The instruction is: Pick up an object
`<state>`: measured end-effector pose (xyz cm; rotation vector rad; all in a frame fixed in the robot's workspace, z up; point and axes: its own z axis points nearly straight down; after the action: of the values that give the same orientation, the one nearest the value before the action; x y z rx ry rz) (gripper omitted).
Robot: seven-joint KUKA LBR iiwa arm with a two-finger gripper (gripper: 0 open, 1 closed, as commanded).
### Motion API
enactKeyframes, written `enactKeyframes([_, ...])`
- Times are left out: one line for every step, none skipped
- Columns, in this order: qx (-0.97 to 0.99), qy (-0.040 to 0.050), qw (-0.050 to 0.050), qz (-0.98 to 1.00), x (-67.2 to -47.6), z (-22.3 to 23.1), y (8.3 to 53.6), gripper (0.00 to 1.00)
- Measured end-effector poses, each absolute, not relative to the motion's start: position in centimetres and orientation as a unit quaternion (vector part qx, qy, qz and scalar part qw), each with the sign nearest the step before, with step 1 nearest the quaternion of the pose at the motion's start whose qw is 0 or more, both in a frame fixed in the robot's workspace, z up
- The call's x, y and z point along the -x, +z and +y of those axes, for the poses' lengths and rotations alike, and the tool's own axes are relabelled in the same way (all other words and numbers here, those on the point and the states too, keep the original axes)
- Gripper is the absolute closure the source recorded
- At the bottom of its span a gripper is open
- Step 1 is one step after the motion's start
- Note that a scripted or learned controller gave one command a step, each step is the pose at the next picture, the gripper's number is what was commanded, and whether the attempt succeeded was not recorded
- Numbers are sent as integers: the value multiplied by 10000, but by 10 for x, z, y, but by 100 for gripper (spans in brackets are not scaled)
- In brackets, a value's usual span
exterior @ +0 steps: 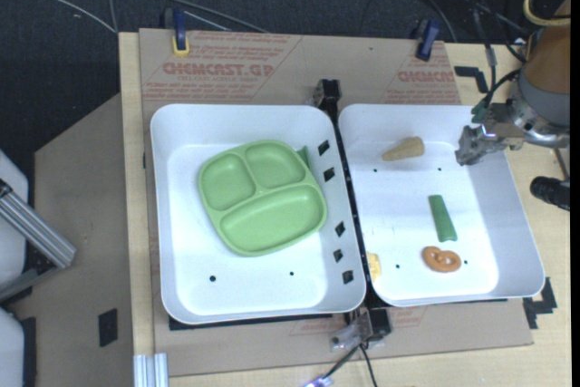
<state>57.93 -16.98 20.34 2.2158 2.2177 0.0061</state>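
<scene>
The right bin (507, 195) holds a tan wedge-shaped piece (403, 149) near its back, a green stick (440, 217) in its middle and an orange pretzel-shaped piece (442, 260) near its front. A small yellow bit (372, 265) lies at the bin's front left edge. My gripper (473, 143) hangs over the right bin's back right part, to the right of the tan wedge and apart from it. Nothing shows under it.
The left bin (181, 222) carries a green divided plate (263, 197). A black divider with clips (333, 186) runs between the bins. Blue clamps (180, 32) (426, 39) hold the cardboard base at the back. Cables lie on the dark floor behind.
</scene>
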Motion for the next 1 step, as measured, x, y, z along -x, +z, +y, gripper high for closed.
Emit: enactKeyframes([-7069, 7, 9, 7073, -580, -170, 204, 100])
